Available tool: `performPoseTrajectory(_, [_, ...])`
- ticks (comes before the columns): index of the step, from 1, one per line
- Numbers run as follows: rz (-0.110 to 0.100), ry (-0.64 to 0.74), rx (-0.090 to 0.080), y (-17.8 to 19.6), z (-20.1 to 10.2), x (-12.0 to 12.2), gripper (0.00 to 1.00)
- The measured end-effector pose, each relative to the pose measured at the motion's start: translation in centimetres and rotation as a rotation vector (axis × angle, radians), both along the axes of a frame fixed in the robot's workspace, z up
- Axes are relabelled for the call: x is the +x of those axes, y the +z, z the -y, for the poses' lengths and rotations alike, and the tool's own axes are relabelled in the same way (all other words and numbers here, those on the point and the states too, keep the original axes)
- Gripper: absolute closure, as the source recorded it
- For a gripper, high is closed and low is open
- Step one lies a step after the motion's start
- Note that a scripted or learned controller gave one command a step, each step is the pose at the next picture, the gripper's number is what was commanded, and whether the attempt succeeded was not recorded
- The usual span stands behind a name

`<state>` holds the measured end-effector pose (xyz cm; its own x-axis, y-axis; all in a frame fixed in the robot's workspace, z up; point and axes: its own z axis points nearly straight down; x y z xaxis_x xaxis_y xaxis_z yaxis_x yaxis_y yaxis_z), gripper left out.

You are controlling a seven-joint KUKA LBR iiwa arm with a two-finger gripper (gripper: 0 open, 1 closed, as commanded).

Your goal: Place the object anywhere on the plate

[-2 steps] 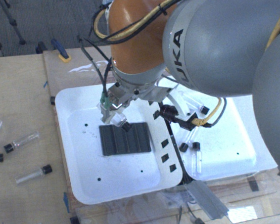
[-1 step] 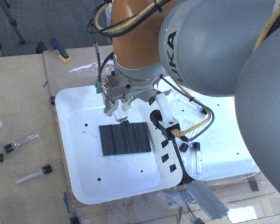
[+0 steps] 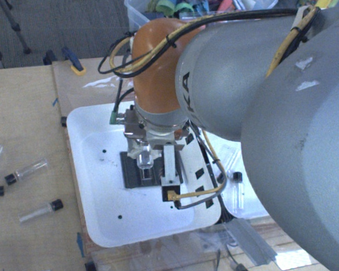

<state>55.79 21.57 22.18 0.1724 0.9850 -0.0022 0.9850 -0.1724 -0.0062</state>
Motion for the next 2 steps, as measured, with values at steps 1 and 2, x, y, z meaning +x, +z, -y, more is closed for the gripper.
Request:
performPoseTrajectory(1, [-0.001,-0.387,-0.002,-9.6,-0.9,-1.7,1.0])
performPoseTrajectory(2, [-0.002,-0.732,-0.005,-12.3,-0.8,-8.0,1.0])
